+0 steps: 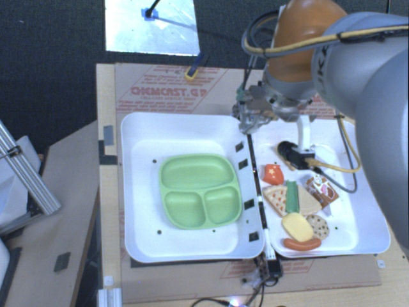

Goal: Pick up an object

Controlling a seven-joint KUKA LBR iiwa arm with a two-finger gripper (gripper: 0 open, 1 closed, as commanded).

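Note:
My gripper (pixel 248 125) hangs over the far end of the ridge between the two bins, above the right bin's (pixel 358 235) back left corner. Nothing shows in its grasp. Toy food lies in the near half of the right bin: a red piece (pixel 273 174), a pizza slice (pixel 276 199), a green stick (pixel 292 197), a tan bread slice (pixel 310 204), a brown wrapped bar (pixel 321 190), a yellow lump (pixel 297 226), a cookie (pixel 317 226) and a sausage (pixel 301 243). All of them lie nearer the camera than the gripper.
The left bin (pixel 137 171) holds a green divided plate (pixel 198 190). The big grey arm with its orange band (pixel 307 31) covers the right bin's far right part. Brown cardboard (pixel 169 91) lies under both bins.

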